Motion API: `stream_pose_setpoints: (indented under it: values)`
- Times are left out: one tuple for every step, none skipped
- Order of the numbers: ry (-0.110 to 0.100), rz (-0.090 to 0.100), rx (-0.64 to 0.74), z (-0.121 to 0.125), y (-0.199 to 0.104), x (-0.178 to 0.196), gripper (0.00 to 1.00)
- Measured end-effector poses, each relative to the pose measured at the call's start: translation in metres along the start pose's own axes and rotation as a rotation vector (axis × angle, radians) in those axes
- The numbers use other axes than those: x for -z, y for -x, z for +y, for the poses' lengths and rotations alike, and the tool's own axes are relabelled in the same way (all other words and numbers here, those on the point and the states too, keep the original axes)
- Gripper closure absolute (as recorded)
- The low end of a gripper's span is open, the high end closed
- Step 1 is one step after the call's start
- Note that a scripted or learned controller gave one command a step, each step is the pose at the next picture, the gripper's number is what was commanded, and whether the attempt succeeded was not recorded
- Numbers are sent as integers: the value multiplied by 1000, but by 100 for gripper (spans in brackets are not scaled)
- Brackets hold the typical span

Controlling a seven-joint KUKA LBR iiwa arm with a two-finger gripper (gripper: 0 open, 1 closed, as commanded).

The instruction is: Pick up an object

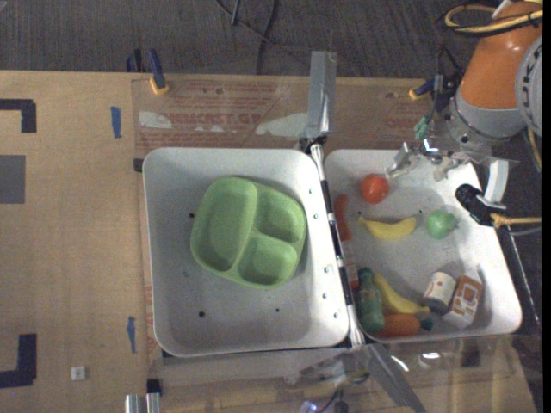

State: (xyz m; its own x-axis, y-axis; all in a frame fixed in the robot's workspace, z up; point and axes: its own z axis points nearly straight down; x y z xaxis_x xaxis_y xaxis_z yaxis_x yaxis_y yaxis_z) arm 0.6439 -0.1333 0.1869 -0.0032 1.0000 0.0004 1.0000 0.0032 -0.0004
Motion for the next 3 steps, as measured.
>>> stream_pose_setpoints:
  values:
    - [9,-2,31,-43,27,-98,0]
    - [14,-7,28,-42,31,-86,100]
    - [14,-7,28,-42,31,-87,0]
